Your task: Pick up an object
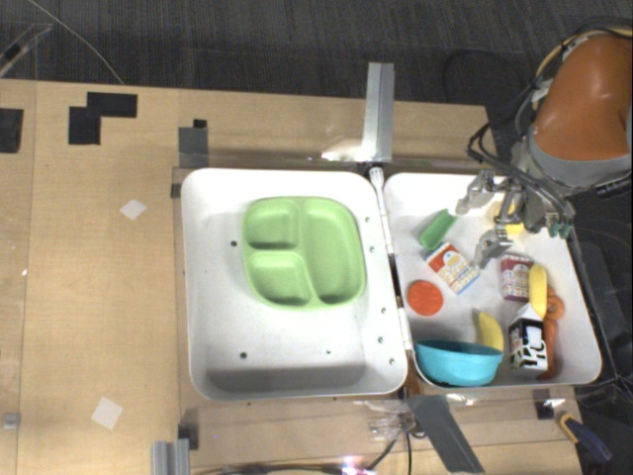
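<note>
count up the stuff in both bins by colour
green: 2, divided plate and small block
yellow: 2, and
orange-red disc: 1
blue bowl: 1
white carton: 1
can: 1
black-and-white item: 1
total: 9

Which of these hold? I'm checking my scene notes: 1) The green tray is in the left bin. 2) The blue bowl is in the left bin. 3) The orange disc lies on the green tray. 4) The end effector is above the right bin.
1) True: the green tray lies in the left bin.
2) False: the blue bowl is in the right bin.
3) False: the orange disc lies on the right bin's floor.
4) True: the end effector hangs there.
</note>
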`<state>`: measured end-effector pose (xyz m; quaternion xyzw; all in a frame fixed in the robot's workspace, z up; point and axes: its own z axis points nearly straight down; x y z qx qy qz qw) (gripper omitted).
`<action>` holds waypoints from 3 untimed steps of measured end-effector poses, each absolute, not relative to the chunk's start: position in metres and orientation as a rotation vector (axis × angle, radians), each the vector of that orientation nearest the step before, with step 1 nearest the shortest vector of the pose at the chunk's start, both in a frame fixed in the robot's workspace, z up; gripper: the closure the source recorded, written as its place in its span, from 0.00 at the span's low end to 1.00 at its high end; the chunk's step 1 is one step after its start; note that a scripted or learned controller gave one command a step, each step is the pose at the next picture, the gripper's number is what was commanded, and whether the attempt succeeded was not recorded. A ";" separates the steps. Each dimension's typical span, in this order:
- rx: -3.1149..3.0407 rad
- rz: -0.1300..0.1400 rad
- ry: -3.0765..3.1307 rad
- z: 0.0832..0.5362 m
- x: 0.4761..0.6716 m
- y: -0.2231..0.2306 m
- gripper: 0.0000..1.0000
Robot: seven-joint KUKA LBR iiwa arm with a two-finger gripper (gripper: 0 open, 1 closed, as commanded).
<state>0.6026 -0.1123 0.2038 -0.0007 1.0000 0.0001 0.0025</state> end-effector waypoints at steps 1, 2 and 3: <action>0.106 0.000 3.128 0.096 0.620 -0.089 0.00; 0.259 0.003 3.116 0.089 0.576 -0.105 0.00; 0.494 0.000 3.089 0.089 0.584 -0.094 0.00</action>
